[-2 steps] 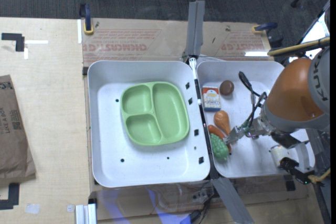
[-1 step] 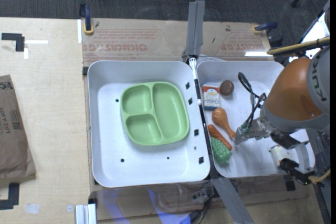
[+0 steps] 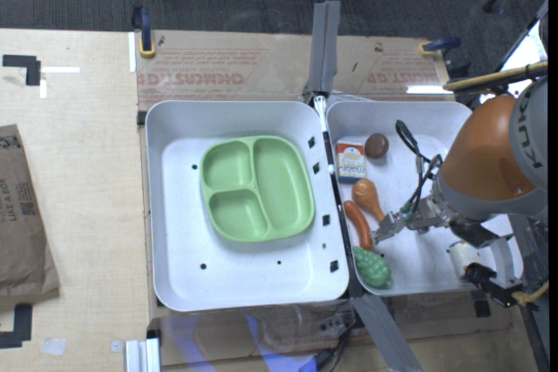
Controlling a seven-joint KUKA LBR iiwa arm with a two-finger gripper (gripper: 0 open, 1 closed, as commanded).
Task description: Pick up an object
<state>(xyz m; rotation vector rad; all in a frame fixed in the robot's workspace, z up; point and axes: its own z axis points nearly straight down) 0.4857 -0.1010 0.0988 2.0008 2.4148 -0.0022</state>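
White plastic bins sit side by side on the wooden bench, and the gripper [image 3: 384,230] hangs low inside the right bin [image 3: 410,274], reaching in from the right under the arm's orange band [image 3: 486,154]. Its thin fingers point toward the bin's left wall; whether they are spread or closed cannot be told from this angle, and nothing is seen held between them.

Just beside the fingertips, on their left, lies a red-orange hot dog [image 3: 357,225], lengthwise along the bin's left wall. Just above the gripper is an orange drumstick-shaped toy [image 3: 366,195], touching or nearly touching the hot dog's upper end. Below the fingertips, in the near-left corner, rests a green bumpy toy like a bunch of grapes [image 3: 372,267]. Farther up from the gripper stand a small orange-and-white carton [image 3: 350,160] and, beside it, a brown ball [image 3: 377,145].

Well to the gripper's left, across the divider, the left bin [image 3: 174,213] holds a pale green three-compartment plate [image 3: 258,186].
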